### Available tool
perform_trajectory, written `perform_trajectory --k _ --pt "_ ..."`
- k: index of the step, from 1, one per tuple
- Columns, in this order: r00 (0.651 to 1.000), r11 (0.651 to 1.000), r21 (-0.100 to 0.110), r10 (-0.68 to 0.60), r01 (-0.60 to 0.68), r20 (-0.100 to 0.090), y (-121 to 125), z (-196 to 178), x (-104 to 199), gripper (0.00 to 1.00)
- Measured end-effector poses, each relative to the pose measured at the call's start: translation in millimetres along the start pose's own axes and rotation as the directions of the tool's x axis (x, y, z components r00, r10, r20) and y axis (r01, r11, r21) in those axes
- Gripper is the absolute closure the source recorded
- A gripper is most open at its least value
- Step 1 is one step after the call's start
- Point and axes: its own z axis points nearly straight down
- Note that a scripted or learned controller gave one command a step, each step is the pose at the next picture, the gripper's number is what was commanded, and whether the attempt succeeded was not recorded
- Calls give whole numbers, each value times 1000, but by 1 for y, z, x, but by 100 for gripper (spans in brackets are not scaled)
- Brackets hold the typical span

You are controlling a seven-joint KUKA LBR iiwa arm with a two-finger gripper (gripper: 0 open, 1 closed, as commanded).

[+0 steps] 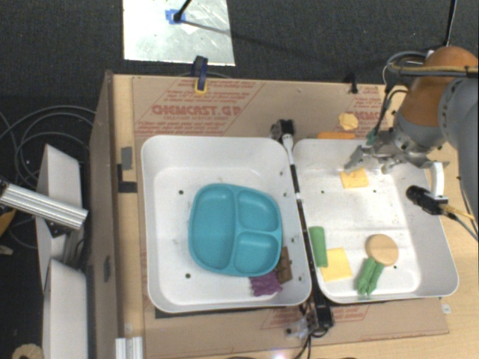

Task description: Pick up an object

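Note:
My gripper (367,166) hangs over the far part of the right bin (419,275), its fingers spread apart with nothing between them. Just below and left of it a small yellow block (354,179) lies on the bin floor, close to the left fingertip. Nearer the front of the same bin lie a green stick (318,245), a flat yellow square (335,263), a round tan disc (382,249) and a green piece (368,277).
The left bin (168,200) holds a teal divided plate (235,229), with a purple lump (263,284) and a brown piece (284,266) at its front edge. An orange piece (335,134) rests at the right bin's far rim, and a yellow bit (348,120) lies on the cardboard behind.

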Motion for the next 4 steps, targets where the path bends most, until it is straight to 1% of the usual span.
perform_trajectory --k 1,2,3,4 --pt "1000 1000 6 1 -1 -3 8 3 -9 0" --pt "1000 1000 9 -2 3 -5 -4 0 34 0" --pt "1000 1000 9 2 -2 -3 -8 14 31 0" --pt "1000 1000 -3 0 0 1 -4 -2 29 100"
